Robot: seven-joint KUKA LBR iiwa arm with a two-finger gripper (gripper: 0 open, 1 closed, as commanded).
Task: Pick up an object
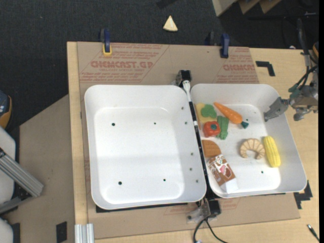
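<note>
Two white bins [136, 100] sit on a tan board with red lettering [121, 64]. The carrot [229, 113] is orange, the corn [272, 151] yellow, the croissant [252, 148] pale brown.

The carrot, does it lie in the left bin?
No. The carrot lies in the right bin, near its far side, next to the other toy foods.

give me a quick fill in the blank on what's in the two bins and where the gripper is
1. All the toy food lies in the ____ bin as the camera sees it.
2. The croissant lies right beside the yellow ____.
3. The carrot is coloured ____.
4. The gripper is at the ____ edge of the bin with the food, as the camera sees it.

Missing words: right; corn; orange; right
</note>
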